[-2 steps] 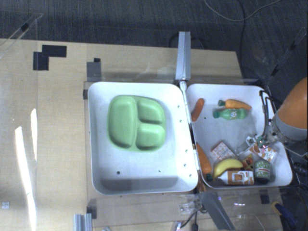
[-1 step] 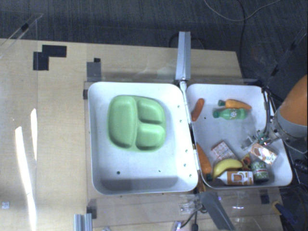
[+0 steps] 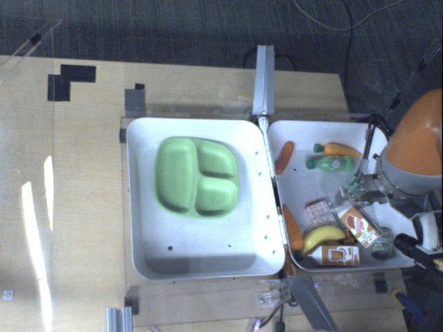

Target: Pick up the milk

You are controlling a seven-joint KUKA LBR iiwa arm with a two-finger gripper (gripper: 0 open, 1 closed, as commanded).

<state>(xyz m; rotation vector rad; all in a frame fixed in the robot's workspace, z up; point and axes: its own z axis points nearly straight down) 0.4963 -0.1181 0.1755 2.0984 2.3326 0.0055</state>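
right at the near edge of the right bin (image 3: pixel 325 131) sat a small orange-brown carton (image 3: pixel 337 255), with a banana (image 3: pixel 322 237) just behind it. beside that, the milk (image 3: pixel 358 227) lay tilted, a white carton with red print, under the gripper (image 3: pixel 354 198). couldn't tell if the gripper was clenched or not. farther back were a green bottle (image 3: pixel 331 163) and carrot (image 3: pixel 340 149). left bin (image 3: pixel 194 265) held a green tray (image 3: pixel 197 176).

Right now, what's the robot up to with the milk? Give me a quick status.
Gripper low in the right bin, nothing seen held. Milk carton lying just beside it. Banana, snack packet, bottle crowd the carton.
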